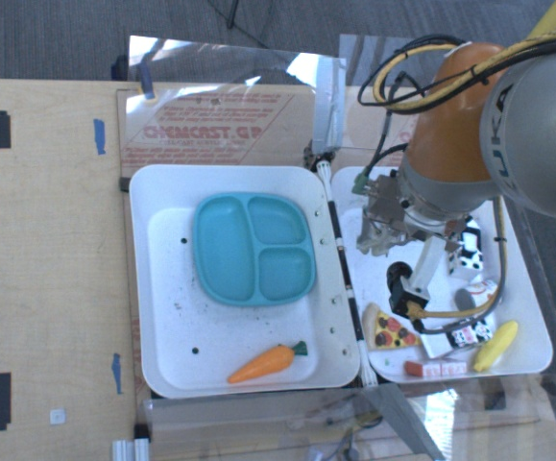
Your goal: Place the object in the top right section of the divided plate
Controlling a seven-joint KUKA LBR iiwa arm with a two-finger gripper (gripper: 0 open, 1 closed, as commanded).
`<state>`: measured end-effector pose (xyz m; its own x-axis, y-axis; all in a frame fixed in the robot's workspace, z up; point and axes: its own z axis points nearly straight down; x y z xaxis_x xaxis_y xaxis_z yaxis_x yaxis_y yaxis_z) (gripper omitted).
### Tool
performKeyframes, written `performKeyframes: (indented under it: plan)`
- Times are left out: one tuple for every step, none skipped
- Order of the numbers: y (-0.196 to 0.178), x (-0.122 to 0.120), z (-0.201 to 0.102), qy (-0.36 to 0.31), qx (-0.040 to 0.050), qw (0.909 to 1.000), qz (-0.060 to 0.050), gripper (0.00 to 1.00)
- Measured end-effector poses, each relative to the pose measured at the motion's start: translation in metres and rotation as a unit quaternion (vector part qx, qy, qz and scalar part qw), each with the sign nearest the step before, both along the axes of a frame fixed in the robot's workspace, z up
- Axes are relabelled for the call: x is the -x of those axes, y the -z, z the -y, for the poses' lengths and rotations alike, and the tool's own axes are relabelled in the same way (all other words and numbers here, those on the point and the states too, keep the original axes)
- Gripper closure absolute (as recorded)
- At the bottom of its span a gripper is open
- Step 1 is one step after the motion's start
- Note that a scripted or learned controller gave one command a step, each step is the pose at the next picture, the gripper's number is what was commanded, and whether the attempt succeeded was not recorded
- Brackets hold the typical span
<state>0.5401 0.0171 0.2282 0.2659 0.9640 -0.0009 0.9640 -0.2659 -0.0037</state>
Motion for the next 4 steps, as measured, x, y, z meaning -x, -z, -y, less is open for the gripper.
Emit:
performKeyframes:
  plan:
    - [-0.010,0.019,0.034,0.017,-0.0001,0.9999,0.000,1.00]
    - [-0.020,0.019,0.033,0.017,0.0001,0.9999,-0.001,1.00]
    - [0.021,0.019,-0.039,-0.033,-0.0003,0.9994,0.000,1.00]
    - [0.011,0.018,-0.039,-0.033,-0.0003,0.9995,0.000,1.00]
